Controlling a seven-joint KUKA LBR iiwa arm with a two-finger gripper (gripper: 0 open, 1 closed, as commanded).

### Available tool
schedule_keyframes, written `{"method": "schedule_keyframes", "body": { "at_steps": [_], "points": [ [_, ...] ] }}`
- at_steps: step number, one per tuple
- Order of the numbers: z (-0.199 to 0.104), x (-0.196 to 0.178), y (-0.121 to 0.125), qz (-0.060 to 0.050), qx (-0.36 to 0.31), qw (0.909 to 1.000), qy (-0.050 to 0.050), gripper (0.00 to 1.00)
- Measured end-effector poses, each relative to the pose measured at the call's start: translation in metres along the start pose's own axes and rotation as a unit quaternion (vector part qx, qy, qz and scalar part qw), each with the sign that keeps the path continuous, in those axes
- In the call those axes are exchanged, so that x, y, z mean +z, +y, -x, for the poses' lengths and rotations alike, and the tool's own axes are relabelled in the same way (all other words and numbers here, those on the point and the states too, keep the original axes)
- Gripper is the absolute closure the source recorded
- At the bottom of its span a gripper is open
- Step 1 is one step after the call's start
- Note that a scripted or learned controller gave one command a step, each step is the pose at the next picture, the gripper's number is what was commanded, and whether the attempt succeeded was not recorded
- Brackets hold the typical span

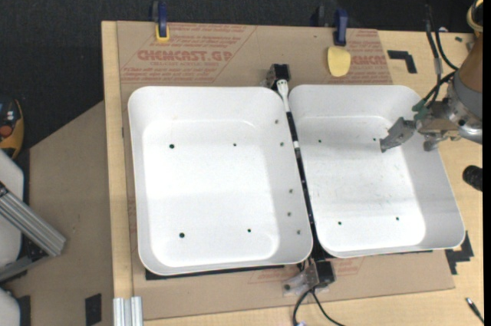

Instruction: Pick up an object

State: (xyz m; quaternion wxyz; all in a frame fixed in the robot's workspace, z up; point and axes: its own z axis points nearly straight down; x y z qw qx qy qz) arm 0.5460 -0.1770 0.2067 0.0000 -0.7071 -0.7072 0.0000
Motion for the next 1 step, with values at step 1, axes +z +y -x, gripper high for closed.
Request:
{"method": "schedule_keyframes", "body": {
  "at_steps": [1],
  "points": [
    [-0.0161, -0.2599, -0.0033, 0.011, -0.002, 0.9999, -0.003, 0.0]
  ]
}}
